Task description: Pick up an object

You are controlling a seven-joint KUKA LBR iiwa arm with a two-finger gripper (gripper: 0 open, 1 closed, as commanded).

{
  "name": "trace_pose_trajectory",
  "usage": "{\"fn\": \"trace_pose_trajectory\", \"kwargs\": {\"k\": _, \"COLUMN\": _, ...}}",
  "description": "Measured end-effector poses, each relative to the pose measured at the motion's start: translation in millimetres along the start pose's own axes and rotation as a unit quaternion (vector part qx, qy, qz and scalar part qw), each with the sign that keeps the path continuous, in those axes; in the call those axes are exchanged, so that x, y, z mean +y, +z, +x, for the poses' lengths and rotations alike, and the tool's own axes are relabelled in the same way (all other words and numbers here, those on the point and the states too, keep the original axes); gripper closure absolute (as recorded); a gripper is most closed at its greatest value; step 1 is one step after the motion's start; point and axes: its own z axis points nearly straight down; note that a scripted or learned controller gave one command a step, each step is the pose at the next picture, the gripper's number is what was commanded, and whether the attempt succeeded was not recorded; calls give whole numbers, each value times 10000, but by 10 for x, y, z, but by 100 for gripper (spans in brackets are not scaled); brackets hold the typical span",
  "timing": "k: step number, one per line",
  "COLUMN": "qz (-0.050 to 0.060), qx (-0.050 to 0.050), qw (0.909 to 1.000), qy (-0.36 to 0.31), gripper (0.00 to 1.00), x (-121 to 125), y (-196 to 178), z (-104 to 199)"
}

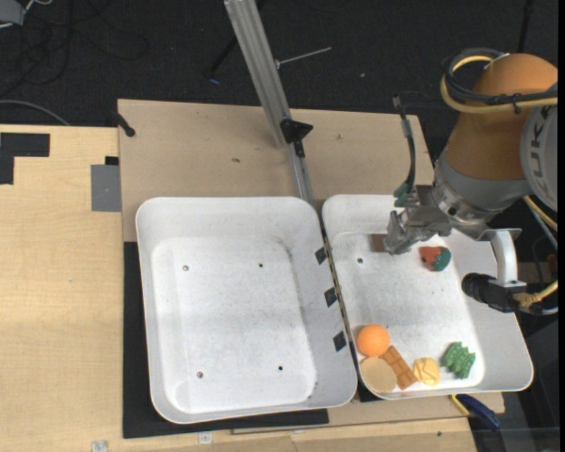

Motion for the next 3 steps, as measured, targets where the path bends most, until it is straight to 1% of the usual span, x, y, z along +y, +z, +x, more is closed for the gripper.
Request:
{"fn": "trace_pose_trajectory", "kwargs": {"k": 1, "qz": 1, "qx": -1, "qw": 10000, "qy": 1, "gripper": 100, "x": 168, "y": 122, "z": 577}}
{"fn": "trace_pose_trajectory", "kwargs": {"k": 3, "qz": -9, "qx": -11, "qw": 10000, "qy": 8, "gripper": 100, "x": 582, "y": 31, "z": 1466}}
